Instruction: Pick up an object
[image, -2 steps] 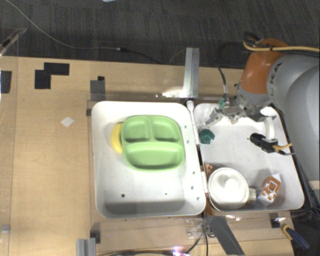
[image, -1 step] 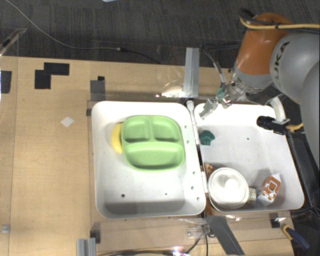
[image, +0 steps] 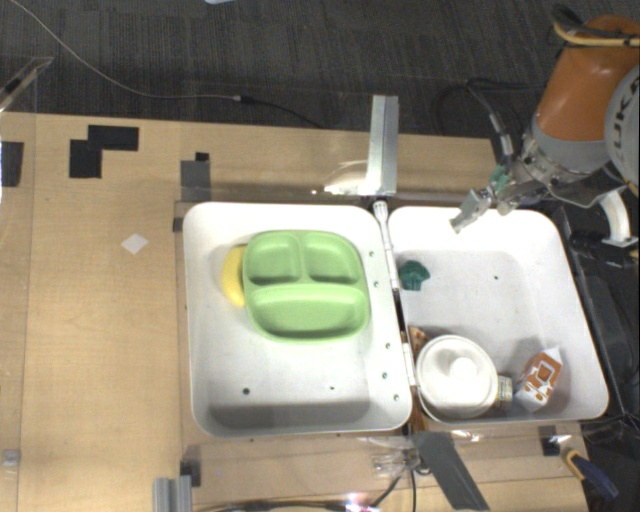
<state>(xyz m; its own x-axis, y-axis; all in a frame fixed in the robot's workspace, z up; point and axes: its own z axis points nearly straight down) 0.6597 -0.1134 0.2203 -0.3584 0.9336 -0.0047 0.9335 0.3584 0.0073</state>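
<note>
My gripper (image: 472, 212) hangs over the back rim of the right bin (image: 520, 245), near its far left corner, with nothing seen in it. In that bin lie a small teal object (image: 412, 272) by the left wall, a white round bowl (image: 457, 375) at the front, and an orange and white packet (image: 541, 375) at the front right. The teal object is the nearest to the gripper, somewhat left of it and closer to the front. The left bin (image: 280, 400) holds a green divided plate (image: 305, 283) with a yellow item (image: 232, 277) sticking out from under its left edge.
A metal upright post (image: 384, 145) stands behind the divider between the bins. A small brown item (image: 415, 338) lies by the bowl's back left. The arm's orange band (image: 582, 85) is at the top right. The wooden bench (image: 90, 330) spreads to the left.
</note>
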